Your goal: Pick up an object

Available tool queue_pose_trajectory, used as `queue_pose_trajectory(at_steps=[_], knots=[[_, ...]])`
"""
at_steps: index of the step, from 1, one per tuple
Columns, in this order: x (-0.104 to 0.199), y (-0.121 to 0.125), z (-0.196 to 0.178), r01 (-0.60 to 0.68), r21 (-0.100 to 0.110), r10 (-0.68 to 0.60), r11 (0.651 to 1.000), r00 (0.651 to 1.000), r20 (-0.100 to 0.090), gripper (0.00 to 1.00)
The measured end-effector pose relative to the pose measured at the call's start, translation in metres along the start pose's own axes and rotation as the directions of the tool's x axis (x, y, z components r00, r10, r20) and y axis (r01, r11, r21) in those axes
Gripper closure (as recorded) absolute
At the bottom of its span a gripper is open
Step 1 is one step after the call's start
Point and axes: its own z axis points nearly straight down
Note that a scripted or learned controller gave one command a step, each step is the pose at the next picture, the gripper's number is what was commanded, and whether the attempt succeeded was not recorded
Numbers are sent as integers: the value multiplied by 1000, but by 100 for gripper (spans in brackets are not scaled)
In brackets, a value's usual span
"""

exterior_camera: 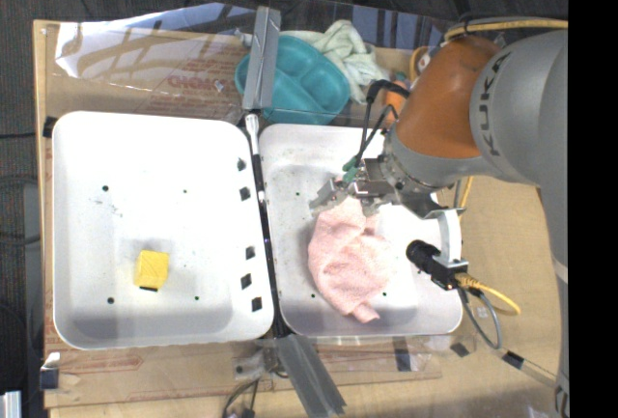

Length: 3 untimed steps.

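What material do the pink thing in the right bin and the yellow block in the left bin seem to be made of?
Pink thing: probably soft cloth, matte; it lies crumpled in folds with a fuzzy surface. Yellow block: possibly foam or sponge, matte; it has a squared shape without shine, but it is too small to tell surely.

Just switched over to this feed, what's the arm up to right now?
The grey KUKA arm with the orange band is reaching into the right-hand white bin, its two-finger gripper low over the upper edge of a crumpled pink cloth lying in that bin. I cannot tell whether anything is gripped; the cloth looks to be resting on the bin floor. A small yellow block sits alone in the left white bin, untouched. A teal plastic tray lies behind the bins.
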Motion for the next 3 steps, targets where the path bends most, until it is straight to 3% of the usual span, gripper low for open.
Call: queue_pose_trajectory(at_steps=[1, 2, 3], knots=[[-28, 38, 98, 186, 0, -186, 983, 983, 0, 0], [-28, 38, 90, 191, 4, -191, 982, 982, -1, 100], [-29, 42, 53, 86, -4, -86, 996, 996, 2, 100]])
